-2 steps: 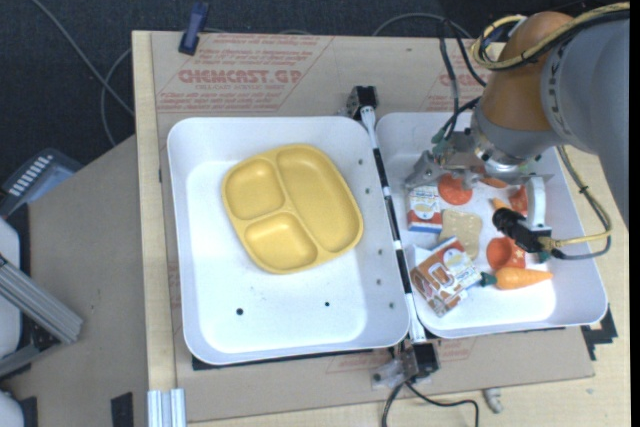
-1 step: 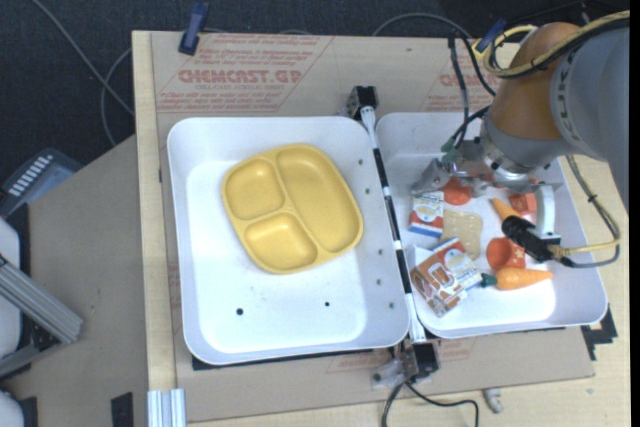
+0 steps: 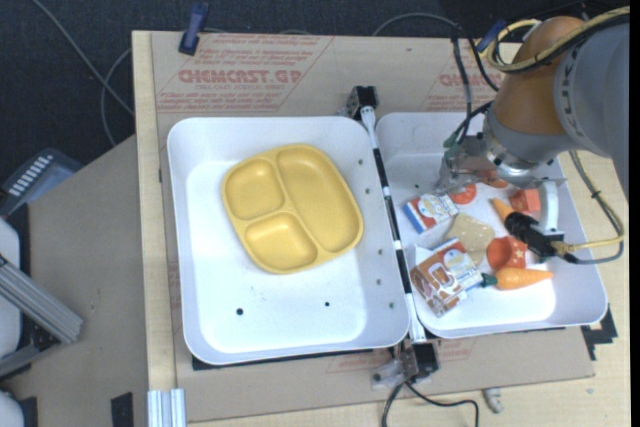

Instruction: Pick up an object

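Note:
The right bin (image 3: 400, 140) holds several small things. A white and orange packet (image 3: 432, 211) lies near its left wall, with a beige piece (image 3: 470, 233) just right of it. A brown and orange snack packet (image 3: 447, 277) and an orange carrot (image 3: 520, 279) lie toward the front. Small red and orange pieces (image 3: 522, 201) sit further right, and a red bit (image 3: 465, 194) is close under the gripper. My gripper (image 3: 456, 171) hangs low over the back of this bin, just above and behind the white and orange packet. Nothing is seen held in it.
The left bin (image 3: 200, 215) bears a yellow three-compartment plate (image 3: 290, 207). A black divider rail (image 3: 385, 195) runs between the bins. The grey arm with its orange band (image 3: 535, 90) covers the right bin's back right corner. A blue clip (image 3: 193, 28) lies on the bench's far edge.

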Available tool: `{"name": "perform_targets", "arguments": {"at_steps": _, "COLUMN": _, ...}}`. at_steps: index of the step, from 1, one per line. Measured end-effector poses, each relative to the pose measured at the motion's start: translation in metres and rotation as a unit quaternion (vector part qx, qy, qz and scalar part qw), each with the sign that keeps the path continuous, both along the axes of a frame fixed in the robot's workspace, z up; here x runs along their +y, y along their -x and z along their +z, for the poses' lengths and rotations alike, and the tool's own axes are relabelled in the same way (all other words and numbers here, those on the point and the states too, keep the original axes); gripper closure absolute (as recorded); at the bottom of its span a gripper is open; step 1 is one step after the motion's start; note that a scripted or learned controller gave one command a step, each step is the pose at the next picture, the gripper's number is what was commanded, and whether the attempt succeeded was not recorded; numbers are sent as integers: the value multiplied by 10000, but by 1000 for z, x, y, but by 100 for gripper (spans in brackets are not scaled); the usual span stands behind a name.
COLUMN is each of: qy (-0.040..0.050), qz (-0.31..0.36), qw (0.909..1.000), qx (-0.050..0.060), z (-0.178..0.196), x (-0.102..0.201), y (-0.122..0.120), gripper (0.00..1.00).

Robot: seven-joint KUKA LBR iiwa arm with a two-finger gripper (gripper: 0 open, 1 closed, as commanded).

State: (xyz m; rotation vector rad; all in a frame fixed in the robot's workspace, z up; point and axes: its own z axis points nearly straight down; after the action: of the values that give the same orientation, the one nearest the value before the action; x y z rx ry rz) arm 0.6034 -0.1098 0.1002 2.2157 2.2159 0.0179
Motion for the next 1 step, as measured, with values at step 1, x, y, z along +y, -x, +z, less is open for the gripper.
{"name": "perform_targets", "arguments": {"at_steps": 1, "qy": -2, "qz": 1, "qw": 10000, "qx": 3, "z": 0, "x": 0, "y": 0, "gripper": 0}}
